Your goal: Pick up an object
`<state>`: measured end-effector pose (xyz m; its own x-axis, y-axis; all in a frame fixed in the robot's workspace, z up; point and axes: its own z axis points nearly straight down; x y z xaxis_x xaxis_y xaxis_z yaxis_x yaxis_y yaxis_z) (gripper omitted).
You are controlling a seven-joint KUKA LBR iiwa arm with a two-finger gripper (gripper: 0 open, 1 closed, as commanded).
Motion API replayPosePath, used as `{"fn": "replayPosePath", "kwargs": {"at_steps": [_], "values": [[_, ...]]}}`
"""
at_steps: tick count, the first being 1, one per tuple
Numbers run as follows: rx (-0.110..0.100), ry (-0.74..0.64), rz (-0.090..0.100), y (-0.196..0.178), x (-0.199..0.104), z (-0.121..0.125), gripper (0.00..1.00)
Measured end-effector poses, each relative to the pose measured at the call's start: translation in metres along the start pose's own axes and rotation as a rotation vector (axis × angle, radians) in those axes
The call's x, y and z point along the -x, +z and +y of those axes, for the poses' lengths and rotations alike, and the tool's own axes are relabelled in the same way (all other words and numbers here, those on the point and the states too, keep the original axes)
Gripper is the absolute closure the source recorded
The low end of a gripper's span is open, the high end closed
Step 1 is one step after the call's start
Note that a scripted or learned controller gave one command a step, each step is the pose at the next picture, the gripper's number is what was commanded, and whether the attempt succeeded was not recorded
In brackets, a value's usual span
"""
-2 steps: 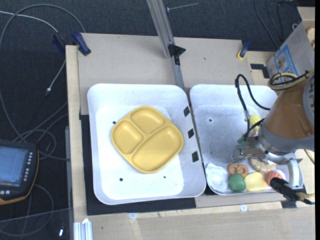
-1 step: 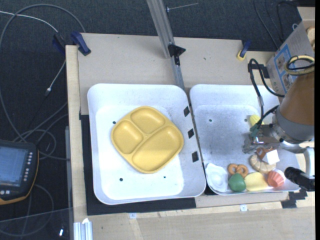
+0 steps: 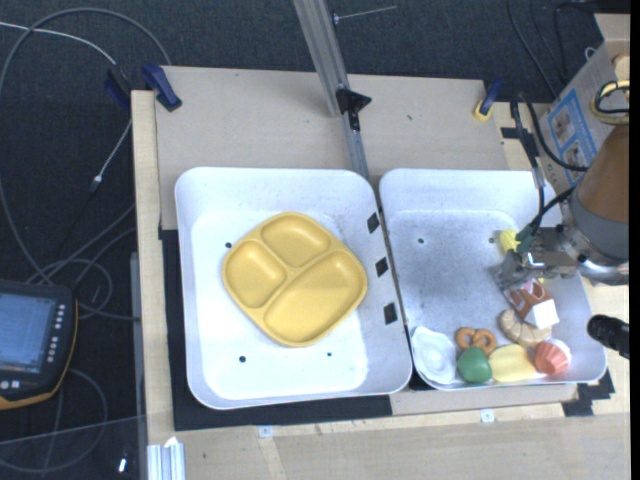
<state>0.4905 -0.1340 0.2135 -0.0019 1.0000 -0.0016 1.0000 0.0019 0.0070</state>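
My gripper point(image 3: 519, 268) hangs low over the right side of the right bin point(image 3: 440, 258), just above a heap of toy food. Directly beneath it lie a reddish-brown piece point(image 3: 527, 294), a white block point(image 3: 545, 314) and a tan bread-like piece point(image 3: 518, 327). Along the bin's front edge sit a pretzel point(image 3: 476, 339), a green ball point(image 3: 474, 366), a pale yellow piece point(image 3: 512, 364), a red piece point(image 3: 552, 356) and a white shell-like piece point(image 3: 432, 349). Nothing shows as lifted off the bin floor.
The left bin point(image 3: 200, 298) holds a yellow divided plate point(image 3: 294, 278). A metal pole point(image 3: 330, 58) slants down to the gap between the bins. The grey arm point(image 3: 605, 218) enters from the right. Cables and a pendant point(image 3: 30, 340) lie off the bench at left.
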Motion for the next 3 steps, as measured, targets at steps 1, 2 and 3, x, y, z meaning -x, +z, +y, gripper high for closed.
{"fn": "replayPosePath", "kwargs": {"at_steps": [1,2,3], "values": [[-0.004,0.0,0.001,-0.007,0.0,0.001,1.0],[-0.005,-0.005,0.003,-0.001,-0.046,0.022,1.0],[-0.005,-0.006,0.004,0.003,-0.103,0.043,1.0]]}}
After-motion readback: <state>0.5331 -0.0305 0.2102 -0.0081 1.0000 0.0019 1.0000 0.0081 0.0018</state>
